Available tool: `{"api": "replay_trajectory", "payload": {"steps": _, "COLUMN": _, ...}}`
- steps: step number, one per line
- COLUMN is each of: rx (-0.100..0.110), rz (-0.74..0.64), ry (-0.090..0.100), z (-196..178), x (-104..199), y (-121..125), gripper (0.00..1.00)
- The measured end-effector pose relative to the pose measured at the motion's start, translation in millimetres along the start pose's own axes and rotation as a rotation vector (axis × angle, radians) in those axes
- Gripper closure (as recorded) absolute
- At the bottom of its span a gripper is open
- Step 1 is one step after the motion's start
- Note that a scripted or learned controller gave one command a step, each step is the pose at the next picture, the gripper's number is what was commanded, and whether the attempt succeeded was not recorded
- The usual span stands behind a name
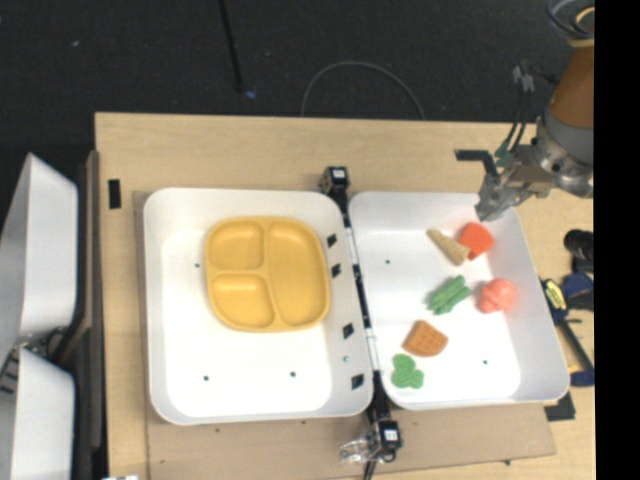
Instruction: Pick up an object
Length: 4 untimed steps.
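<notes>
The pincer (495,206) hung over the far right corner of the right bin (400,230), just beside the red piece (476,237); its opening could not be judged, and nothing showed in its grip. The counter (240,148) was pale wood against a dark floor (a thin cable looped there). The left bin (180,368) held a yellow divided plate (268,273). The right bin also held a tan cone (447,245), green piece (449,294), pink piece (496,295), orange waffle (425,340) and green leaf (406,372).

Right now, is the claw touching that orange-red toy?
Cannot tell. In the camera view the gripper hangs right above the orange-red toy, hiding any gap.
</notes>
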<state>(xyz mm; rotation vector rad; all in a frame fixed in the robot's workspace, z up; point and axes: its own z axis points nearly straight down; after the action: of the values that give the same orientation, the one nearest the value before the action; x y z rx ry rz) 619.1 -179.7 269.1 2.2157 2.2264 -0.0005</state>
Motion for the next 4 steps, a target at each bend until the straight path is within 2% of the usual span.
{"api": "replay_trajectory", "payload": {"steps": 1, "rx": 0.001, "rz": 0.0, "ry": 0.0, "z": 13.1, "x": 45.8, "y": -12.1, "gripper": 1.0}}
{"api": "replay_trajectory", "payload": {"steps": 2, "rx": -0.001, "rz": -0.002, "ry": 0.002, "z": 5.1, "x": 100.4, "y": -20.9, "gripper": 1.0}}
{"api": "replay_trajectory", "payload": {"steps": 3, "rx": -0.001, "rz": -0.001, "ry": 0.001, "z": 4.8, "x": 141.5, "y": -34.7, "gripper": 1.0}}
{"api": "replay_trajectory", "payload": {"steps": 4, "rx": 0.0, "rz": -0.003, "ry": 0.002, "z": 15.3, "x": 201.2, "y": -45.4, "gripper": 1.0}}
